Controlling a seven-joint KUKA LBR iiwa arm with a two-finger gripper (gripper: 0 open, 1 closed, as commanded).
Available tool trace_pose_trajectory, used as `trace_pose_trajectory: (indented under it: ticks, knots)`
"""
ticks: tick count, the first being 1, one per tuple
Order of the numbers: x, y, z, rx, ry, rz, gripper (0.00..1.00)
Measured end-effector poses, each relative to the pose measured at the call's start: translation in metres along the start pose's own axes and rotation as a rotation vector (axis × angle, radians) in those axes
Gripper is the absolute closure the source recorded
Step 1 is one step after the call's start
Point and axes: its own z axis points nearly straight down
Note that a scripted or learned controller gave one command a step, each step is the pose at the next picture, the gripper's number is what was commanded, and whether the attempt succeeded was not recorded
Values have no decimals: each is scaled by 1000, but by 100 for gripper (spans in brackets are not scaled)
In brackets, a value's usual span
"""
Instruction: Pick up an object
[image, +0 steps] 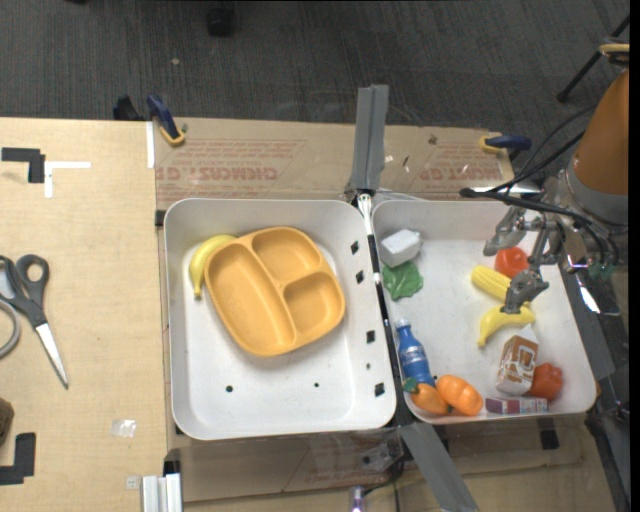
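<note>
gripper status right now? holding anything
gripper: open, holding nothing, poised in the right bin above the banana.

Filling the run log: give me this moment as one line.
gripper: open, over right bin | below it: banana, corn, red ball | held: nothing | left bin: yellow tray

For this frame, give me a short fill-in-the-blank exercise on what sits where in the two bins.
1. The yellow divided plate lies in the ____ bin of the camera view.
2. A banana peeks out from under that plate's ____ edge.
3. The blue bottle lies in the right bin against its ____ wall.
4. The gripper hovers over the ____ bin.

Missing words: left; left; left; right
</note>
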Motion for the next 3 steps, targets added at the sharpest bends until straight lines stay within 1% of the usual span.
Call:
trace_pose_trajectory:
  ticks: [1, 2, 3]
  knots:
    - [-3, -37, 136, 0, 0, 44, 0]
    - [-5, -36, 126, 2, -5, 40, 100]
    - [-5, -36, 126, 2, -5, 40, 0]
